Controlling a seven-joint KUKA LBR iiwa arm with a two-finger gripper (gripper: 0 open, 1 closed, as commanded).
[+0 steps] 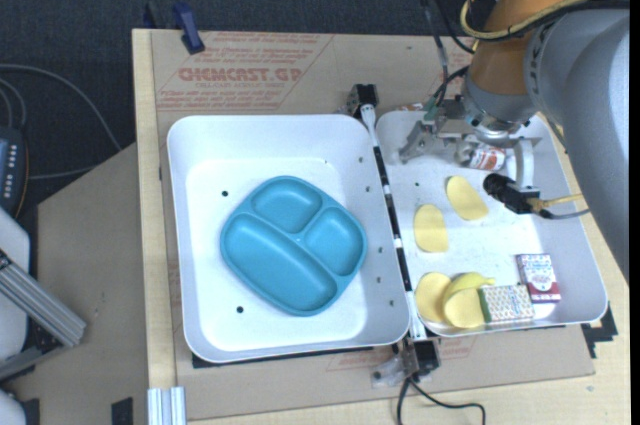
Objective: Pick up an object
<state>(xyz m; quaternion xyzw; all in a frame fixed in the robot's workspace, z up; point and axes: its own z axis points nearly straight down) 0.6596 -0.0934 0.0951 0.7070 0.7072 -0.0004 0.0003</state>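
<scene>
Here, your whole decision hangs on what lies toward the near side of the right bin [590,258] from the claw [487,156]. Start with the big pieces: the tabletop [250,68] carries two white bins side by side, and the left bin [200,143] holds just a blue divided plate [292,244], well apart from the arm [575,63]. The arm comes in from the right and hangs over the far end of the right bin, its wrist low there. You cannot tell how wide the claw stands or whether anything sits in it; the wrist hides that.

The nearest candidate is a yellow oval piece [466,198] just beside the claw on its near side, its long axis running roughly along the bin's length. A second yellow oval [431,228] lies a little farther on. At the bin's near end you have a heap of yellow pieces [447,298], a patterned packet [508,305] and a small red-and-white carton [537,275].
</scene>
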